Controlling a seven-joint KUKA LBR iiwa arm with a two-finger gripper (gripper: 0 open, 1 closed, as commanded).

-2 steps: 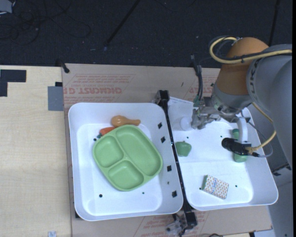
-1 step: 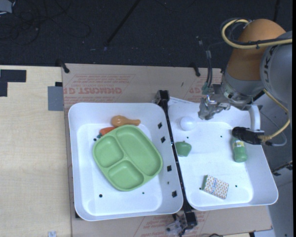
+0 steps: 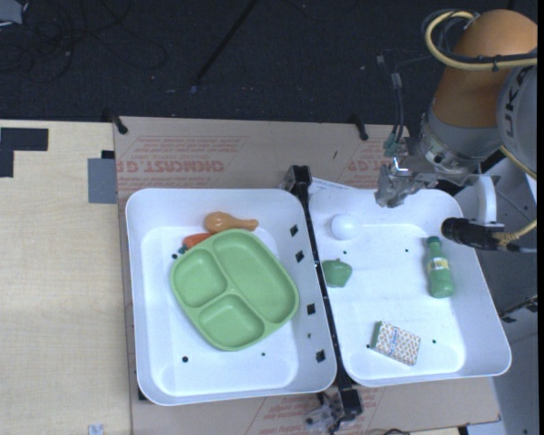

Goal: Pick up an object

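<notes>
My gripper (image 3: 394,194) hangs over the far edge of the right bin (image 3: 453,352), with nothing visible between its fingers. A white ball (image 3: 344,227) lies just left and below it. A small green lump (image 3: 336,273) rests by the divider. A green bottle (image 3: 440,268) lies near the right wall. A patterned packet (image 3: 397,343) sits toward the front. In the left bin (image 3: 154,333) a green compartment plate (image 3: 234,288) covers part of an orange toy (image 3: 225,222) and a red-orange piece (image 3: 196,239).
Both bins stand on a cardboard sheet (image 3: 190,157) on the bench. A black clamp strip (image 3: 306,261) runs between the bins. A black cylindrical part (image 3: 471,233) of the arm reaches over the right bin's far right corner.
</notes>
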